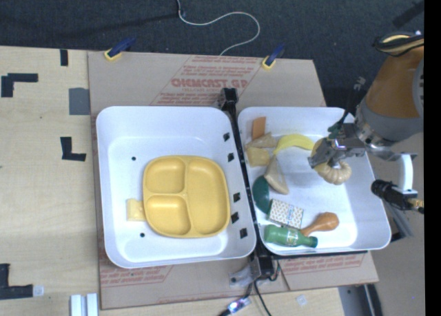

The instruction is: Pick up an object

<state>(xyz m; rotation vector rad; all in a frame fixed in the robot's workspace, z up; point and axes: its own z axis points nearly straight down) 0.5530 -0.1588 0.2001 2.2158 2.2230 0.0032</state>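
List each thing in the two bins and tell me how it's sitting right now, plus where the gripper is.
Yellow plate: flat in the left bin, right way up.
Green bottle: on its side, near the right bin's front edge.
Orange gourd: lying down beside the bottle.
Banana: lying flat.
Checkered packet: flat.
Small pumpkin: under the gripper.
Gripper: low over the pumpkin, in the right bin.

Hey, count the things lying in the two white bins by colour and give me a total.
Yellow: 3, the divided plate, a flat piece, a banana
Green: 2
Orange: 2
Tan or cream: 3
Patterned white: 1
Total: 11
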